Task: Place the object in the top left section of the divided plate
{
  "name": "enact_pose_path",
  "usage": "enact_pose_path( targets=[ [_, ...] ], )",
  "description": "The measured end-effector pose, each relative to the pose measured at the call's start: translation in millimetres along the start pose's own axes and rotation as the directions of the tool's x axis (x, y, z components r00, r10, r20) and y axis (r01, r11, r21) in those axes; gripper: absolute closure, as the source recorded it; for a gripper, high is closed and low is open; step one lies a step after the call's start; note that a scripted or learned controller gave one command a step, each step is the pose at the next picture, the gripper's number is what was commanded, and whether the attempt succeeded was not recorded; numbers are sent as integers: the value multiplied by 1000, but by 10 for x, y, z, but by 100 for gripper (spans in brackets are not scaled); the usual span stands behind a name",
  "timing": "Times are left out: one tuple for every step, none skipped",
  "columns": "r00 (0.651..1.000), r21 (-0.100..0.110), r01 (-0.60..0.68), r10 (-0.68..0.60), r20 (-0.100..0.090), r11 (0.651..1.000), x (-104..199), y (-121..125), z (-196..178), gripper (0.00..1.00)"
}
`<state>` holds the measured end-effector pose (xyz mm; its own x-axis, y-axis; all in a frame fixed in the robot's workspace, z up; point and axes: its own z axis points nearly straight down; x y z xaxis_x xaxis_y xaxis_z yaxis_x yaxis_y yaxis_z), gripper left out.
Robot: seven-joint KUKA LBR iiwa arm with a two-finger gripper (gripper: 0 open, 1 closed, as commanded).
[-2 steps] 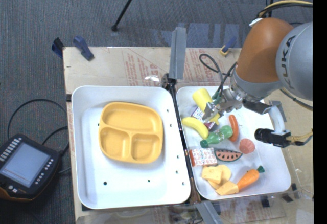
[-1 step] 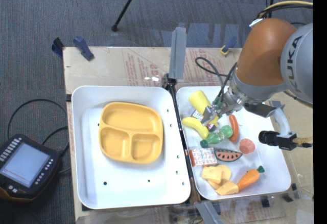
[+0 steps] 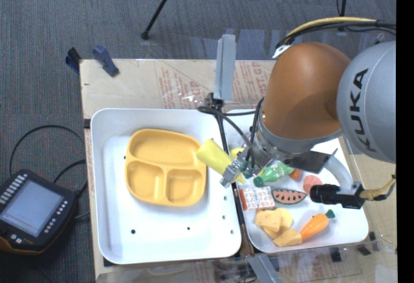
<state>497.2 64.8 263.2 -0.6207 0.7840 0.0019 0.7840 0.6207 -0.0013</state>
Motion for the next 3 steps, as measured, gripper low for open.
enact_pose_path(
  targets=[
    [1000,2,-3,3,0,1000,-11,-9,7,0],
    [1000,2,-3,3,0,1000,-11,-9,7,0],
    [1000,2,-3,3,0,1000,-11,-10,7,0]
  ],
)
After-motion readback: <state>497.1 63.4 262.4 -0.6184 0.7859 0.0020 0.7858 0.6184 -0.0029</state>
